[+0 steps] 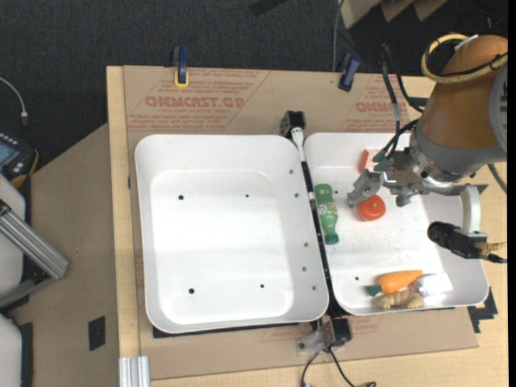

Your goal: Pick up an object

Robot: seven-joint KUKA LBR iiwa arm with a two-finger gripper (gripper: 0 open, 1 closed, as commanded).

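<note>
Gripper (379,185): you have it low over the right bin (451,297), fingers spread and nothing between them. The left fingertip sits just up and to the left of the red round object (371,209); whether it touches is not resolvable from this slanted view.

Red round object: lies in the middle of the right bin, just below the gripper toward the near rim. It is squat, with no clear long axis, so finger orientation should matter little.

Judgement: the coming move turns on a small shift toward the near rim, then descent, to bracket it.

Other candidates: green bottle (326,211) lies along the divider to the left, long axis running near-to-far. Orange carrot-like piece (400,280) and tan lump (401,300) rest near the front rim, well apart from the gripper. The left bin (161,160) is off your line.
</note>
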